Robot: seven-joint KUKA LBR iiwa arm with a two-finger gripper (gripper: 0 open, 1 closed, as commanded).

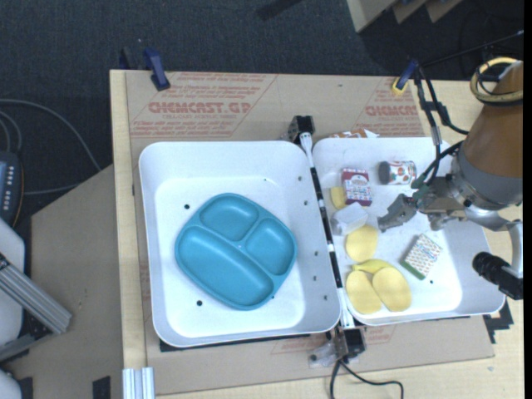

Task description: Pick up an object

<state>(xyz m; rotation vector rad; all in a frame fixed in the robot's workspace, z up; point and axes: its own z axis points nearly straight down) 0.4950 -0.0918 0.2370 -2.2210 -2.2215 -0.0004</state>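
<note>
Camera view: right bin (465, 302) at table's right end holds several candidates: small carton with red label (357, 185), patterned packet (422, 256), can (399, 172), yellow round pieces (378, 285) at near edge. Claw (397, 214) above bin centre, nothing between fingers; how far open, cannot tell. Left bin (166, 189): blue divided plate (235, 250).

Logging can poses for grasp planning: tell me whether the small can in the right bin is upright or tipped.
Tipped. The small can lies on its side near the right bin's far wall, label facing up.
</note>
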